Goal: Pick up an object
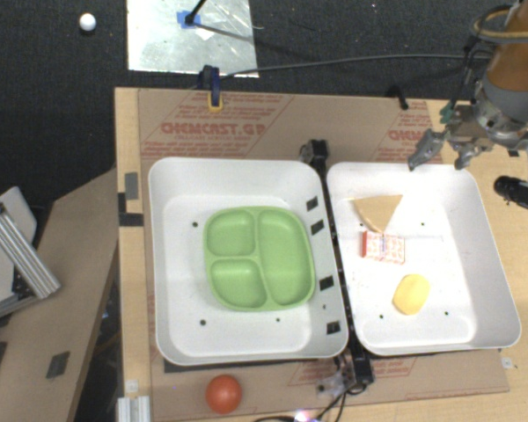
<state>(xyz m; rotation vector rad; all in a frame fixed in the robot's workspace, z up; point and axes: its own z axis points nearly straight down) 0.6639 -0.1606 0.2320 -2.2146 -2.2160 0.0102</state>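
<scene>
In the right white bin (488,262) lie three objects. A tan wedge-shaped piece (378,210) is near the bin's back. A small red-and-white packet (384,247) sits just in front of it. A yellow lemon-like object (411,294) rests nearer the front. My gripper (443,150) hangs above the back right rim of this bin, its two fingers spread apart with nothing between them. It is well above and behind the objects.
The left white bin (172,236) holds a green divided plate (258,258). A red ball (223,393) lies on the cardboard in front of the bins. Black clips (315,151) join the bins. A metal frame (13,244) stands at the left.
</scene>
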